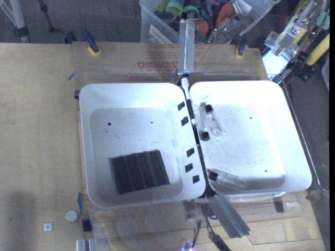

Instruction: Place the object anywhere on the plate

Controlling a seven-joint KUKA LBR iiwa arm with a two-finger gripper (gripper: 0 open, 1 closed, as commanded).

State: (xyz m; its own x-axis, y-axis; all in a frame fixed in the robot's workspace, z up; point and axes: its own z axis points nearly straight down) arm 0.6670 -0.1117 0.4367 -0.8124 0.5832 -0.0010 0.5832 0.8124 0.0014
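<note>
on the left bin's (86, 140) floor lies the dark ridged plate (140, 171), while two clear tubes (209, 122) (226, 179) rest in the right bin (293, 135), so the pick looks not yet begun and the next move calls for reaching one tube.

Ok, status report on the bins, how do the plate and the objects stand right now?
Flat black ribbed plate in left white bin, bare. Two clear black-capped vials in right white bin: one near divider, one at front edge.

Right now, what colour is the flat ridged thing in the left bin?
The flat ridged plate is black, lying in the left white bin. The camera view shows it best.
</note>
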